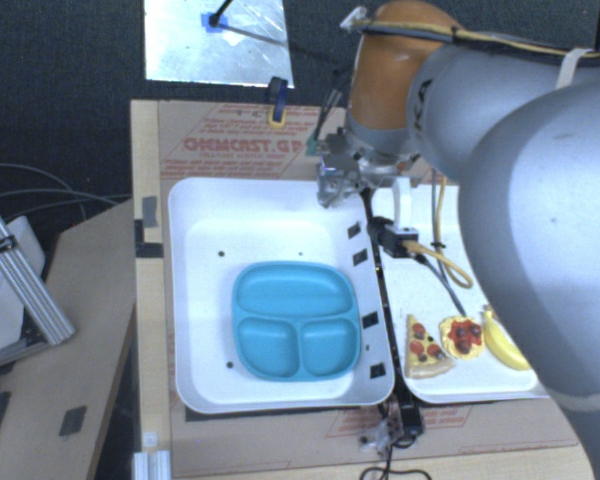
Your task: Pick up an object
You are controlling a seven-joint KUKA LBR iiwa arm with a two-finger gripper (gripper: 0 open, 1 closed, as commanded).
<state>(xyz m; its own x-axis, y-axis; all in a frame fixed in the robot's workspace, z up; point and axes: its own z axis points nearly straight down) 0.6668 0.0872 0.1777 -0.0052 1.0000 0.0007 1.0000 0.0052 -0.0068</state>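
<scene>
**Arm looms over bins, nothing taken yet**

The grey arm fills my near view; its gripper hangs at the far rim between the bins, and I cannot tell its state. The blue plate lies below-left of it: light, stiff, slick, best taken by the rim. Pizza slice, tart and banana sit below-right.

Blue divided plate flat in left bin.
</scene>
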